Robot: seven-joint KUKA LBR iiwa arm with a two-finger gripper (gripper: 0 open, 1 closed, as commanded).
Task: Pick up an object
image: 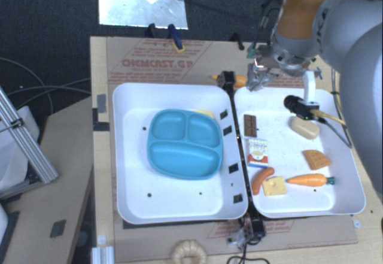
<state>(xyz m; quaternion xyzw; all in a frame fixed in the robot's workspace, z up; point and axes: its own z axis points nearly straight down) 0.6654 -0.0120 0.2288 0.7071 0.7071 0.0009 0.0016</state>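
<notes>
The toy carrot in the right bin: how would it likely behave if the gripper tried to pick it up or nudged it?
The toy carrot looks like rigid, glossy plastic, so probably stiff, light and somewhat slippery. Its round, tapered body lies flat on the right bin, so a sideways nudge would likely roll it in a curve. Closing across its thicker end seems safest.

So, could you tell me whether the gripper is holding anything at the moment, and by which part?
It cannot be told: the gripper hangs over the far edge of the right bin, and nothing shows between its fingers.
</notes>
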